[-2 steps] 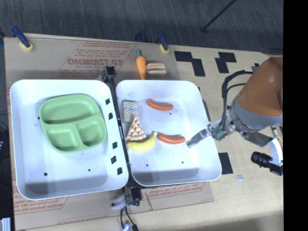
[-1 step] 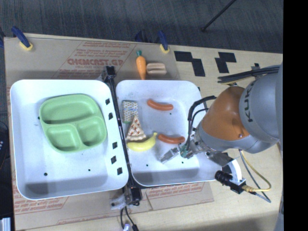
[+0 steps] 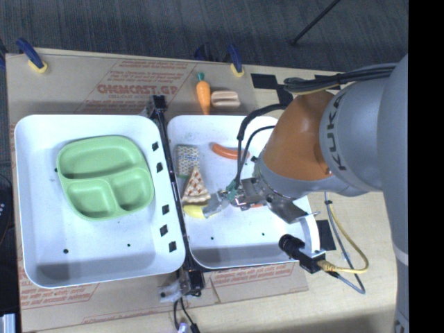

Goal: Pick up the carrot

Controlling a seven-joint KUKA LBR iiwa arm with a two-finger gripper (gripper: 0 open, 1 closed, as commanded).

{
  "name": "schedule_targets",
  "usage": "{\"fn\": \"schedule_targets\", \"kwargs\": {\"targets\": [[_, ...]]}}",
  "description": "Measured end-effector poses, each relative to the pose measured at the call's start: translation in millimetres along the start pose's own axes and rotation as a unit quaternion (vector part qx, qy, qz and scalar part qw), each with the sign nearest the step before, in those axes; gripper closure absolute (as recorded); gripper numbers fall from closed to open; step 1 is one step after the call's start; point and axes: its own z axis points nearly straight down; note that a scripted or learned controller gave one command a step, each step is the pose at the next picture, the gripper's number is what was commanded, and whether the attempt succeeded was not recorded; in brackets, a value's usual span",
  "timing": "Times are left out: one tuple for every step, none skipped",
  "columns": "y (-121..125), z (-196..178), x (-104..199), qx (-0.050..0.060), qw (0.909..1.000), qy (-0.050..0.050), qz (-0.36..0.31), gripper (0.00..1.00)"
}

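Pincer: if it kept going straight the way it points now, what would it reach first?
The pincer points left, low in the right bin. First in line looks like the pizza slice and a yellow piece beside it, not the carrot. Depth is unclear.

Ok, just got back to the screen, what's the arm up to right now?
The arm is reaching into the right bin, with its gripper low beside the pizza slice and a yellow item. The carrot it should pick up lies outside the bins, on the cardboard behind the right bin, next to a hot dog bun. The left bin holds a green divided tray.
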Motion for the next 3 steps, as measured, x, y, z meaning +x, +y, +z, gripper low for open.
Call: {"fn": "schedule_targets", "kwargs": {"targets": [[14, 27, -94, 0.000, 0.9991, -0.001, -0.042, 0.00], [20, -63, -143, -0.001, 0.9875, -0.001, -0.158, 0.00], [-21, 10, -136, 0.000, 0.9963, 0.000, -0.086, 0.00]]}}
